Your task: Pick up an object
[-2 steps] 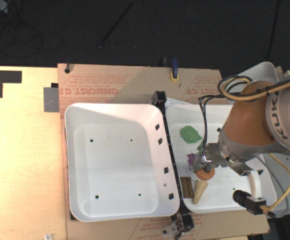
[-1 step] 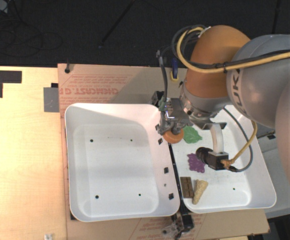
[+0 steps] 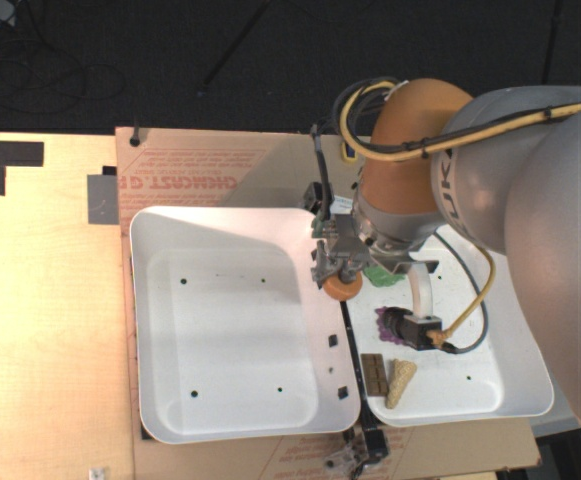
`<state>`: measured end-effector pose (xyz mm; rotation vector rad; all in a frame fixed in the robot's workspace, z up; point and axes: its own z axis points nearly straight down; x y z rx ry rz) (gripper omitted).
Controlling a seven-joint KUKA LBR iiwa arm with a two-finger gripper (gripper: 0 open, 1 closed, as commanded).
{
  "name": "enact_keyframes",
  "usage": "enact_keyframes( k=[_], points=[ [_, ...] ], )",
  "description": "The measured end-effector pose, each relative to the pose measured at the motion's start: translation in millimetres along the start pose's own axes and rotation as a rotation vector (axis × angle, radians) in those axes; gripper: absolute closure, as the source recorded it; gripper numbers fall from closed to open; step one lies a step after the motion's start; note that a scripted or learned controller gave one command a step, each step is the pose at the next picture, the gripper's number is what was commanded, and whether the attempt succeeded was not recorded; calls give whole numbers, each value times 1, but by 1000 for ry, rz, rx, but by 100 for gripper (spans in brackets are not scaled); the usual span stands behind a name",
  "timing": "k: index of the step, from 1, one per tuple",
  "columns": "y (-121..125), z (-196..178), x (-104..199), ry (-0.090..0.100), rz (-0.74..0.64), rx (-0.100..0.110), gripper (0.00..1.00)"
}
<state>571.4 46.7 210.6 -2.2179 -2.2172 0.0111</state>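
The grey metal gripper (image 3: 338,268) hangs over the line where the two shallow white bins meet. A small round orange thing (image 3: 344,288) sits right at its tip, but I cannot tell if it is held. Just right of the gripper lies a green thing (image 3: 383,275). Lower right are a purple thing (image 3: 388,325), a brown block (image 3: 372,371) and a tan cone (image 3: 400,380) in the right white bin (image 3: 510,388). The left white bin (image 3: 220,368) is to the gripper's left.

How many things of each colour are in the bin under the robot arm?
Orange: 1, a ball by the gripper
Green: 1, a lump partly hidden by the arm
Purple: 1, a toy
Brown: 1, a block
Tan: 1, a cone
Total: 5 that I can see
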Motion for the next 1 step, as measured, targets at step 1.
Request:
enact_keyframes(
  k=[1],
  points=[
    [-26, -22, 17, 2, -2, -4, 100]
  ],
)
